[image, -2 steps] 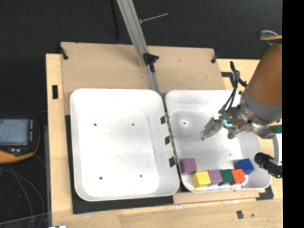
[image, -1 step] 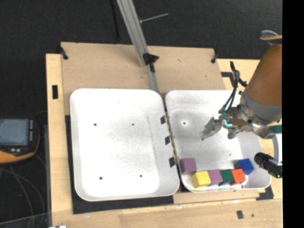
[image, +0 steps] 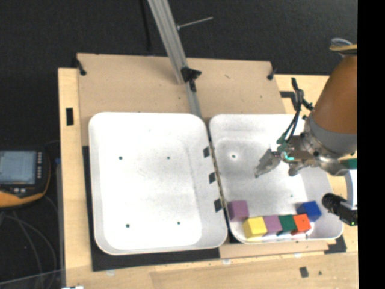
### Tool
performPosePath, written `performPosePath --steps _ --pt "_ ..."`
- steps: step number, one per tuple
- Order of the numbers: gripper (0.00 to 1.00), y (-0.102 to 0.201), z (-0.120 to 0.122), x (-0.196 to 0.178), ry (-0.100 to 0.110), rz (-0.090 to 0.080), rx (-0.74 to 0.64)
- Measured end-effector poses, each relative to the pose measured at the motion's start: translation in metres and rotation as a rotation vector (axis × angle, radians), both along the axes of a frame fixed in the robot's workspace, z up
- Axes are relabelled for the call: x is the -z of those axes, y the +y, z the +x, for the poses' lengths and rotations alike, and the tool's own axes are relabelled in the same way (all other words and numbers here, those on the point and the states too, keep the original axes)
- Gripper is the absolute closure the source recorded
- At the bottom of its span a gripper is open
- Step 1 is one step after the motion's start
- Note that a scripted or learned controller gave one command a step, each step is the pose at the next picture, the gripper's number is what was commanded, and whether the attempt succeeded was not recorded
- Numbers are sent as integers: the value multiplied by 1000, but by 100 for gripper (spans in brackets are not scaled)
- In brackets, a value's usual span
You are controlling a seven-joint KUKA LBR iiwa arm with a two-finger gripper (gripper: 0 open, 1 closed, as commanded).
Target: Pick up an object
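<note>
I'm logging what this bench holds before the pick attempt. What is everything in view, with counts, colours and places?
Left bin: one, white, left half of the bench.
Right bin: one, white, beside the left bin.
Purple blocks: two; one at the right bin's near left, one paler in the row along its near wall.
Yellow block: one, near wall, left end of the row.
Green block: one, in the row, beside the orange block.
Orange block: one, right end of the row.
Blue block: one, just behind the orange block.
Handheld screen unit: one, orange and grey, off the bench at left.
Metal pole: one, grey, slanting behind the bins.
Arm: one, grey and orange, from the right.
Gripper: one, above the right bin, holding nothing.
</note>
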State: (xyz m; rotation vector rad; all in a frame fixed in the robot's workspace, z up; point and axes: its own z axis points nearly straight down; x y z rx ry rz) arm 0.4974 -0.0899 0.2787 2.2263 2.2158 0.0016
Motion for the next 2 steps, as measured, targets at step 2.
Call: performPosePath --steps 2 --pt "0 0 0 0 0 0 1"
